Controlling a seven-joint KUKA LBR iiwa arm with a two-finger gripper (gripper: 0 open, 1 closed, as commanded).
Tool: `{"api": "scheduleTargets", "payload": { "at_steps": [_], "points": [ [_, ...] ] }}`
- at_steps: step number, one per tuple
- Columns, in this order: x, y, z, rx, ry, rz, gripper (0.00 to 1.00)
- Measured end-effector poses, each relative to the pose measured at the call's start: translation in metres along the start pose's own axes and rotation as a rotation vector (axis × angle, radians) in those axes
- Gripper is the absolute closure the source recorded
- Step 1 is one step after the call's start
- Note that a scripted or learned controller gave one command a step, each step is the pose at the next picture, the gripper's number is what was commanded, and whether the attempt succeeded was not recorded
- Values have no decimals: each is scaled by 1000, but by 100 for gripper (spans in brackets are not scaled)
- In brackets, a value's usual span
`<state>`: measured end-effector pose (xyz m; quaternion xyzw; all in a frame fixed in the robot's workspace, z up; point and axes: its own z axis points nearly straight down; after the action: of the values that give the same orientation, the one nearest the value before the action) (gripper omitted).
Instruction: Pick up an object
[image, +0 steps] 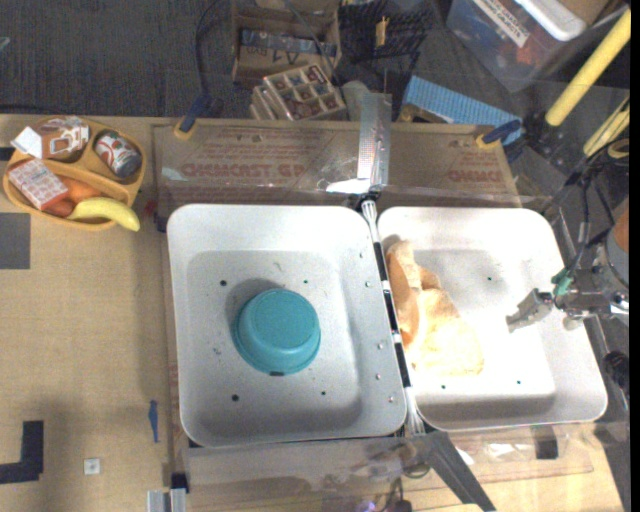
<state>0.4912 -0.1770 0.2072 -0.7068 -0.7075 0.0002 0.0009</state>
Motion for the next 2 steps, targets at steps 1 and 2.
{"api": "scheduleTargets", "payload": {
  "at_steps": [1,2],
  "points": [
    [76,16,114,-6,-1,-7,0],
    [73,16,104,-8,-2,1,100]
  ]
}}
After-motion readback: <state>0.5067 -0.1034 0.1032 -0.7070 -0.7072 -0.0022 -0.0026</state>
